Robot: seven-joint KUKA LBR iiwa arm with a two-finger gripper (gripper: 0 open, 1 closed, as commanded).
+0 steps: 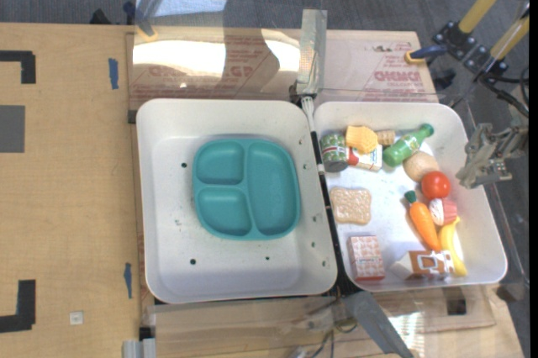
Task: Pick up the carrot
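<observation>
The carrot (pixel 423 223), orange with a small green top, lies in the right bin (pixel 483 251) near its right side. It rests between a red tomato (pixel 435 184) above it and a yellow banana (pixel 452 243) to its right. My gripper (pixel 481 161), a grey metal piece, hovers over the right rim of that bin, up and to the right of the carrot and apart from it. Nothing is seen held in it.
The right bin also holds a green bottle (pixel 406 146), a can (pixel 334 151), cheese (pixel 362 136), a cracker (pixel 350 205), a pink box (pixel 366 255) and a juice carton (pixel 429 264). A teal divided plate (pixel 247 186) lies in the left bin (pixel 160 180).
</observation>
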